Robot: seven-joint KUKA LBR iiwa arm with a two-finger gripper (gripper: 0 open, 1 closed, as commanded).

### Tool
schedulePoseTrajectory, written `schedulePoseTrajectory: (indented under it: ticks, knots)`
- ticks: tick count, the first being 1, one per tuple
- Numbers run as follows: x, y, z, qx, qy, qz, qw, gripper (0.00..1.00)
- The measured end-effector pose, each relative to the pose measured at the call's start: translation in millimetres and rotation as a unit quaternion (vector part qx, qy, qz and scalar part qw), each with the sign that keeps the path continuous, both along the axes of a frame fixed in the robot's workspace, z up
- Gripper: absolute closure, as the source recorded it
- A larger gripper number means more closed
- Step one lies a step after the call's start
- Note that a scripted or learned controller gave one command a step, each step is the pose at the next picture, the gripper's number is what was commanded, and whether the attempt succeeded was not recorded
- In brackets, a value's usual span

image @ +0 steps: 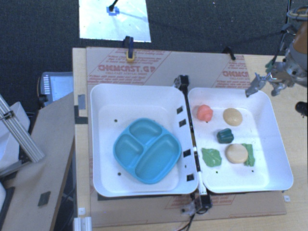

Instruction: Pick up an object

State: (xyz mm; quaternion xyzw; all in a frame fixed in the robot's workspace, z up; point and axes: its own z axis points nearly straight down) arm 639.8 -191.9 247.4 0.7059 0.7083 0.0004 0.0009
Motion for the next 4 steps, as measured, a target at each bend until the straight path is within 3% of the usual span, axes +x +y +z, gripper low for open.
schedulePoseTrajectory:
  ticks: [3, 4]
  knots:
    - [10, 17, -149, 0.0001, 0.0, 0.002, 1.0, 0.0]
    - [11, 16, -136, -0.0005, -0.002, 0.002, 1.0, 1.0]
